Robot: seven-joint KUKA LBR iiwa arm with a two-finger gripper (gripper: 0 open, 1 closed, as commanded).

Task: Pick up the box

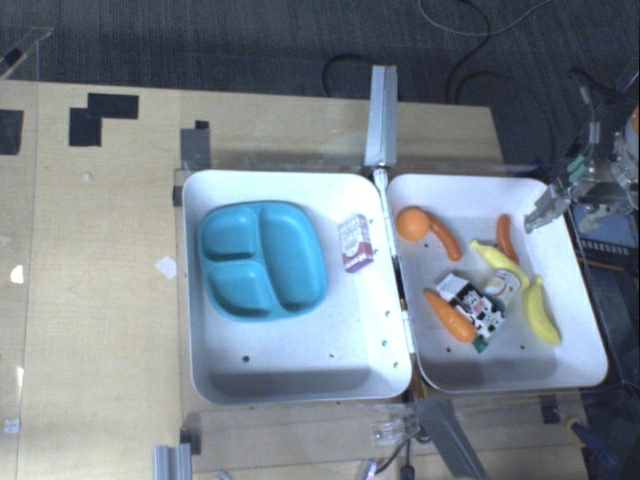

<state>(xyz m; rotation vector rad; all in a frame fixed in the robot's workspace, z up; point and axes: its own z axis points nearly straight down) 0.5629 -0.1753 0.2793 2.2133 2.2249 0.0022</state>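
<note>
Small box [355,243] lies in left bin [300,378], just right of blue divided plate [263,259], near the bin's right wall; gripper [548,208] at right bin's [520,373] far right edge, grip state indiscernible.

Left bin [215,373]: divided plate [263,259] toward its left half; box [355,243] just right of the plate, near the wall shared with the right bin [580,368]. Right bin: orange [411,224] at rear left; carrot [450,316] in front; banana [541,311] along the right side; between them, a small carton, possibly [478,308].
</note>
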